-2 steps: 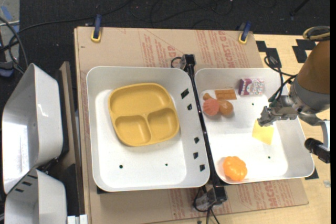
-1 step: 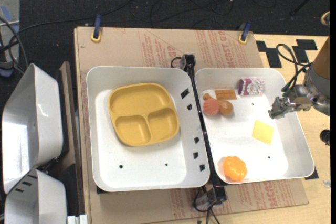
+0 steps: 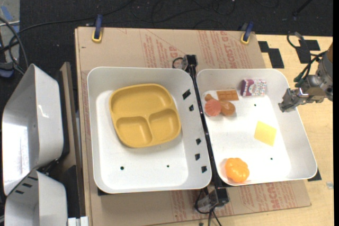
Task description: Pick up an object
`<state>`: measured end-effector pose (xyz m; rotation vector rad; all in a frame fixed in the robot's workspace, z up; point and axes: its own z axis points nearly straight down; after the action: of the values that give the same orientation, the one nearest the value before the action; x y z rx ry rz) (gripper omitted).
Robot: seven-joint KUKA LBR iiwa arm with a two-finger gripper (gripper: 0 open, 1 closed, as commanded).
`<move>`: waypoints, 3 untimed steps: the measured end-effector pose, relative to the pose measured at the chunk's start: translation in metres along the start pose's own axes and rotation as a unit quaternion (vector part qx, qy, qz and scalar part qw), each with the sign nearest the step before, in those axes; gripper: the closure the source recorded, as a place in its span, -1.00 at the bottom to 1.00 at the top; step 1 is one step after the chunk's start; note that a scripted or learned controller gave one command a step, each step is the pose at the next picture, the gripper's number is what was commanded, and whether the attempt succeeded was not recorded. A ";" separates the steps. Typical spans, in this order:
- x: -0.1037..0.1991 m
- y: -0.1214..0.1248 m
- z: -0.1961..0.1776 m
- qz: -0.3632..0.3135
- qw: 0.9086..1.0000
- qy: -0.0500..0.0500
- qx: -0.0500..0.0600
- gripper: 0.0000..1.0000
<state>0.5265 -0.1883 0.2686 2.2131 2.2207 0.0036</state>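
The right bin (image 3: pixel 296 145) holds several small objects: a purple and white carton (image 3: pixel 253 87) at the back, an orange wafer (image 3: pixel 228 95), a pink and brown cluster of toy food (image 3: pixel 219 108), a yellow block (image 3: pixel 265 133) and an orange pepper (image 3: pixel 237 169) near the front. My gripper (image 3: pixel 290 102) hangs over the bin's right rim, well right of the yellow block and apart from every object. Nothing shows between its fingers.
The left bin (image 3: pixel 106 166) carries a yellow divided plate (image 3: pixel 144 115). A black divider (image 3: pixel 200 124) runs between the bins. Both bins rest on a cardboard sheet (image 3: pixel 159 45) with clamps at its back edge. White containers (image 3: pixel 29 119) stand at far left.
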 end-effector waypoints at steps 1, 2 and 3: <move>0.054 0.000 0.017 -0.002 1.000 0.002 0.004 1.00; 0.104 0.003 0.012 -0.002 1.000 0.002 0.003 1.00; 0.168 0.000 0.018 -0.003 1.000 0.002 0.003 1.00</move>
<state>0.5260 -0.0200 0.2502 2.2117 2.2335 0.0016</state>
